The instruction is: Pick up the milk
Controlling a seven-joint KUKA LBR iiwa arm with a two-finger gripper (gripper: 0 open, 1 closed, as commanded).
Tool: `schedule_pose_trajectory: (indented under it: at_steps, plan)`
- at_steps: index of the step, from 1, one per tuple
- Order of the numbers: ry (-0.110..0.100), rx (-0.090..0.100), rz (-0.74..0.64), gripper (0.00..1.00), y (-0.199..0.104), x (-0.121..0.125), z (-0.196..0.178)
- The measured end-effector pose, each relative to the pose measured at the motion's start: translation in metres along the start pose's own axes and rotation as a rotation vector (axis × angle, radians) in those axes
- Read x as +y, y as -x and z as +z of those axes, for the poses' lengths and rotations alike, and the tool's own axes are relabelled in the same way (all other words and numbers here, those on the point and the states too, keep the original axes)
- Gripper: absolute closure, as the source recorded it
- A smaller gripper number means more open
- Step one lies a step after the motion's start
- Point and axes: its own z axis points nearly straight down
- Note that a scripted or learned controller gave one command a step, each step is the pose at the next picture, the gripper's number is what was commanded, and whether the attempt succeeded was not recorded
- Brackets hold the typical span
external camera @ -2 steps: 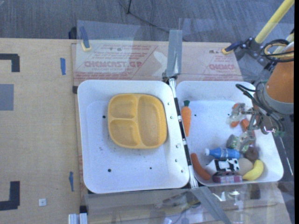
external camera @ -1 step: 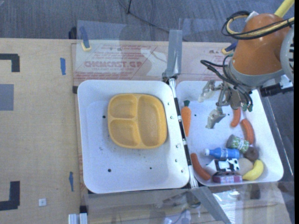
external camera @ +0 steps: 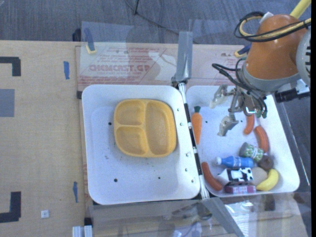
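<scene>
Milk (external camera: 241, 174) (black-and-white cow-patch carton, print unreadable), right bin (external camera: 286, 132), fingers (external camera: 228, 125) spread apart above it, gripping nothing.

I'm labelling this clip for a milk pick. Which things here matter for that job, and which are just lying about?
Belongs to the job:
- milk carton, black and white, right bin
- end effector, above the right bin's far part

Just lying about:
- carrot
- blue bottle
- banana
- sausages
- yellow divided plate, left bin
</scene>
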Motion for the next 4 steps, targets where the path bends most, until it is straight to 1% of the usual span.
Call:
schedule_pose_trajectory:
  at_steps: [1,2,3,4]
  plan:
    - [-0.001,-0.002,-0.126,0.00,0.045,-0.079,-0.003]
    - [-0.001,0.002,-0.108,0.00,-0.008,-0.148,0.054]
    - [0.000,-0.003,-0.293,0.00,0.026,-0.041,0.023]
    - [-0.001,-0.002,-0.353,0.00,0.040,-0.094,0.006]
